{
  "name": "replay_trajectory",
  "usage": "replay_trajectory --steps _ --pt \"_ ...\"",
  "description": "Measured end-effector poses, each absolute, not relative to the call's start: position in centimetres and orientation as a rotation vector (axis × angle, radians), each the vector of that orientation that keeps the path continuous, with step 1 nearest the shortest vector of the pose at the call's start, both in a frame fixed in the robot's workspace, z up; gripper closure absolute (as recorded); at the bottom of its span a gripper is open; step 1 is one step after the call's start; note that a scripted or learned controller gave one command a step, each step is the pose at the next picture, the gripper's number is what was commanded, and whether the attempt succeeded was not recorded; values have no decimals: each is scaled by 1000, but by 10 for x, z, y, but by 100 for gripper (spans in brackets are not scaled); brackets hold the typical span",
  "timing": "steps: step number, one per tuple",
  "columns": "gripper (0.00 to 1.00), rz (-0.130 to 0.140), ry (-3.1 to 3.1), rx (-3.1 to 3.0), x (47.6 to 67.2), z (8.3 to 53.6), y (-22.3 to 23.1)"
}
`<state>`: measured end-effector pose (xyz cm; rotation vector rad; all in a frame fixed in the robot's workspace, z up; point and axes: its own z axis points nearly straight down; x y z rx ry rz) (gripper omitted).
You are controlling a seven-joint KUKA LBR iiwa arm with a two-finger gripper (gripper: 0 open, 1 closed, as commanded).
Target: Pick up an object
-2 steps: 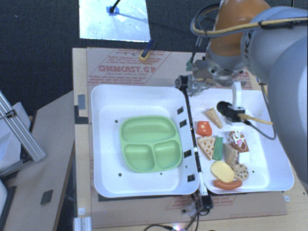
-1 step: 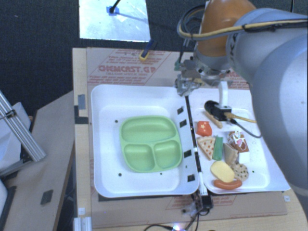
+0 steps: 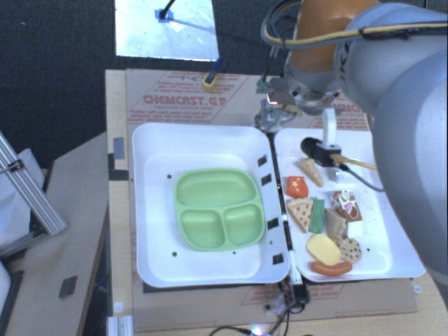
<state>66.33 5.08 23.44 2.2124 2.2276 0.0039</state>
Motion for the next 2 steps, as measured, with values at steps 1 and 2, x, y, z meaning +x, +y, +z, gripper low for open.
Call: replay_trajectory --steps 1,2 --pt "100 1 2221 2219 661 215 43" --pt "100 2 2220 2220 657 224 37"
